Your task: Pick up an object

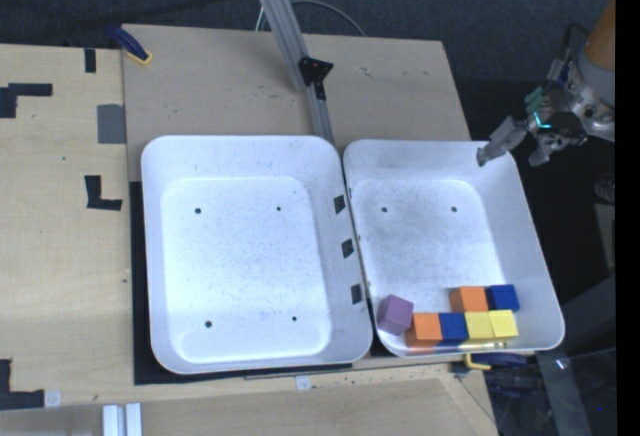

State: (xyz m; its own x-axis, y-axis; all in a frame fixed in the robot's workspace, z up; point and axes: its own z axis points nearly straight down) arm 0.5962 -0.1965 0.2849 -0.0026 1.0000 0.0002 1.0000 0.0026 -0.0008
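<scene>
Several small blocks lie in the near corner of the right bin (440,164): a purple block (396,312), two orange blocks (427,326) (467,299), two blue blocks (453,325) (502,297) and two yellow blocks (480,325) (503,323). My gripper (518,146) hangs at the far right corner of the right bin, above its rim and well away from the blocks. Its two fingers stand apart, open, with nothing between them.
The left bin (240,159) sits beside the right one. A slanted metal pole (280,9) rises from behind the bins. The wooden bench (200,74) extends to the back and left. Beyond the right bin's edge the bench ends.
</scene>
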